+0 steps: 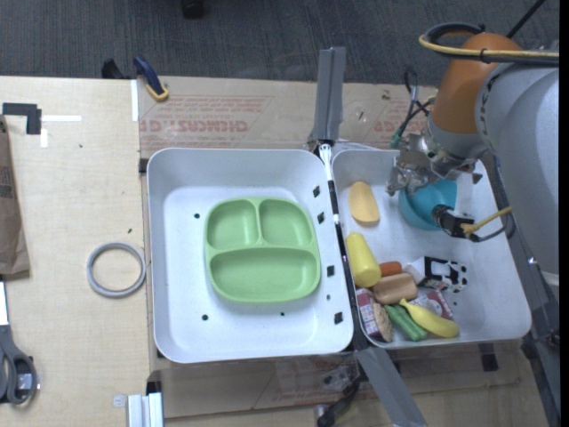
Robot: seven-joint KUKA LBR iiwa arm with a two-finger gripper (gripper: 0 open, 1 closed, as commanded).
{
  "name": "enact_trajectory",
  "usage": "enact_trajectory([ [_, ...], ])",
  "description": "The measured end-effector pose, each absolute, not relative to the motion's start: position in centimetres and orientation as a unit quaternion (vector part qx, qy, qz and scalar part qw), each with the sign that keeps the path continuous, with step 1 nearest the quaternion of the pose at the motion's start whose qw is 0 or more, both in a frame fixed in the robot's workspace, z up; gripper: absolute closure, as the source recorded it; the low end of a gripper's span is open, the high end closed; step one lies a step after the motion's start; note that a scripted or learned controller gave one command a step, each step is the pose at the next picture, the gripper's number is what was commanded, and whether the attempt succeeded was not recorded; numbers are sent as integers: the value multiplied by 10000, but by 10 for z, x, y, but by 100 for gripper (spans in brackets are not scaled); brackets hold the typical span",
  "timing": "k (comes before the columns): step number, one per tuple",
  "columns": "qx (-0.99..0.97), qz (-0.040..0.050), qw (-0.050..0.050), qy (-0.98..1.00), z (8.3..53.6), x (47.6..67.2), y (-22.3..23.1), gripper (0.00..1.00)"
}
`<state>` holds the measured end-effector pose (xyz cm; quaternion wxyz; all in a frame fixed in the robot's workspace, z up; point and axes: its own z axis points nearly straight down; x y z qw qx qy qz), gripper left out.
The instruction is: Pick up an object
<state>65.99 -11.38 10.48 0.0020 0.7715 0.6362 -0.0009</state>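
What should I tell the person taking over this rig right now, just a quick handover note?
End effector: low in the right bin, at its far end, beside a blue object; no grasp visible.
Things: pale yellow piece, yellow cylinder, banana and other toy food lie in the right bin. A green divided plate sits in the left bin.
Done: nothing visibly picked.
Left: grasp an object and lift it.
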Motion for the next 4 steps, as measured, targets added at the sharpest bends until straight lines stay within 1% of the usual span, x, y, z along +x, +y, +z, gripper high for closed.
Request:
enact_trajectory([
  [1, 7570, -16, -10, 6535, 191, 658, -55, 100],
  [2, 8566, -22, -5, 5160, 202, 658, -47, 100],
  [3, 8393, -19, -6, 5437, 119, 656, -109, 100],
  [4, 8390, -17, -3, 5441, 119, 657, -108, 0],
])
